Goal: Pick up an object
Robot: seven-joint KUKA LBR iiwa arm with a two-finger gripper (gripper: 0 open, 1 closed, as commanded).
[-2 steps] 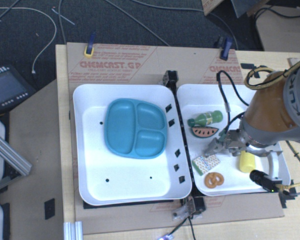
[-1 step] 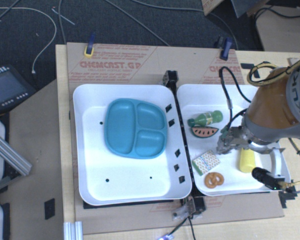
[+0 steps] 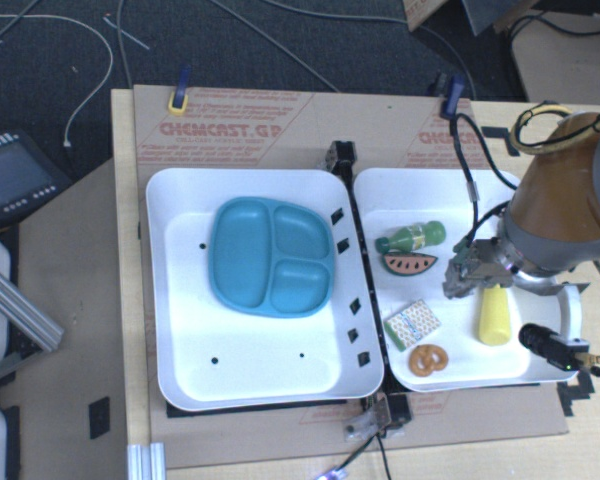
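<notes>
Over the right bin: my gripper [image 3: 467, 273] hangs low, between the watermelon slice [image 3: 410, 262] and the yellow block [image 3: 494, 314].
Grip state: I cannot tell from this slanted view, and nothing shows clamped in it.
Nearest candidate: the yellow block, just right of and nearer than my tip, close but apart as far as I can judge.
Other candidates: the green bottle [image 3: 412, 237] lying on its side to the far left of me; the watermelon slice just below it; a patterned packet [image 3: 412, 323] and a pretzel [image 3: 428, 359] toward the near edge.
Right bin [image 3: 405, 195]: holds all five small things (crowded on my side).
Left bin [image 3: 180, 298]: carries only a blue divided plate [image 3: 273, 256], well apart from me.
Risk: descending between items, I could nudge the block or slice aside and come up with nothing.
Cause: tight spacing, and the block's rounded, smooth look may let it slip.
Second risk: my wrist hides the tip from the camera.
</notes>
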